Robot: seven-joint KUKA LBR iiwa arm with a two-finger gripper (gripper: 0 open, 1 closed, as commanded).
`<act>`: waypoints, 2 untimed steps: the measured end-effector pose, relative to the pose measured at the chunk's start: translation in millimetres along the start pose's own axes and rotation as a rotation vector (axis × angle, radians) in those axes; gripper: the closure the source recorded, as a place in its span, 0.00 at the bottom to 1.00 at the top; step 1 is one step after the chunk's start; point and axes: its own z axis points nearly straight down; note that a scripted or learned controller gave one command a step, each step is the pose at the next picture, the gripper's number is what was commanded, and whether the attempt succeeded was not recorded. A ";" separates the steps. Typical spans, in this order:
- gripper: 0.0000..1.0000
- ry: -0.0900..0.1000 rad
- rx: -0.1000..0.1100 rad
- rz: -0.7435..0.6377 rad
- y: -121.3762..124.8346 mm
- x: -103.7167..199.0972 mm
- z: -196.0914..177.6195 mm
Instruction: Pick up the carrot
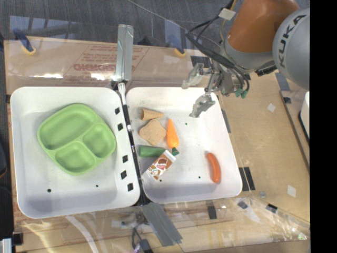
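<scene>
A small juice carton lies at the front of the right bin. Just behind it the carrot, short, bright orange, tapering to a point at its far end, rests beside a bread slice. The hand hovers apart from it, fingers spread, grasping nothing.

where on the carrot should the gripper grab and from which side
Grip the carrot across its thick orange middle, coming straight down from above. It lies flat in the right bin, long axis running near to far, so the fingers should close left to right. The bread slice sits tight against its left, so that finger has little room. The gripper hangs above and to its right.
</scene>
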 end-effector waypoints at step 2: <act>0.00 0.002 -0.002 -0.445 56.5 -22.0 164.5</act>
